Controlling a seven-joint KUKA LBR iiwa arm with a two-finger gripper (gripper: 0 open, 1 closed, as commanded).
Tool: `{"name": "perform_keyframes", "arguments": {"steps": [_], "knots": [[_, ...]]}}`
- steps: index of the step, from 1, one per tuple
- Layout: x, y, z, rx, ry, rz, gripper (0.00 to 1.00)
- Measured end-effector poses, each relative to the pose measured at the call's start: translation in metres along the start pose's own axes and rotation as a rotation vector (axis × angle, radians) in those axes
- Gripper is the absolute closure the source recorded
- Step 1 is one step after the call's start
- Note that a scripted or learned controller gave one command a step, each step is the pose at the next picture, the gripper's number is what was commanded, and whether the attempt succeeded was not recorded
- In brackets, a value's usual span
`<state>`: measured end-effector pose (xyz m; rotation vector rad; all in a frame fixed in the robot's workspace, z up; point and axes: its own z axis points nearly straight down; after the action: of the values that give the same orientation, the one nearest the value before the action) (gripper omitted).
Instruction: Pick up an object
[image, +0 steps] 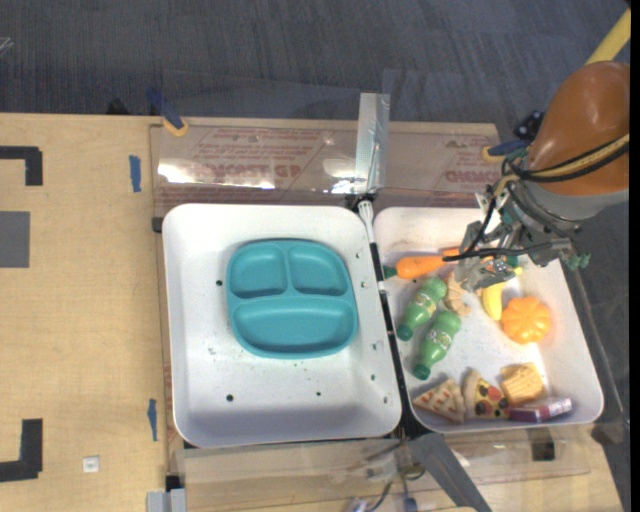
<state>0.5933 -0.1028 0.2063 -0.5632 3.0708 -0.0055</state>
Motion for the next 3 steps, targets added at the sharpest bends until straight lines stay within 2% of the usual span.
{"name": "perform_keyframes", "arguments": {"steps": [1, 2, 3], "knots": [[0.111, 0.007, 0.082, -0.01, 0.016, -0.241, 1.0], [0.06, 0.014, -0.057, 0.003, 0.0, -0.116, 1.0], [0.035, 0.007, 0.11, -0.007, 0.011, -0.159, 1.0]]}}
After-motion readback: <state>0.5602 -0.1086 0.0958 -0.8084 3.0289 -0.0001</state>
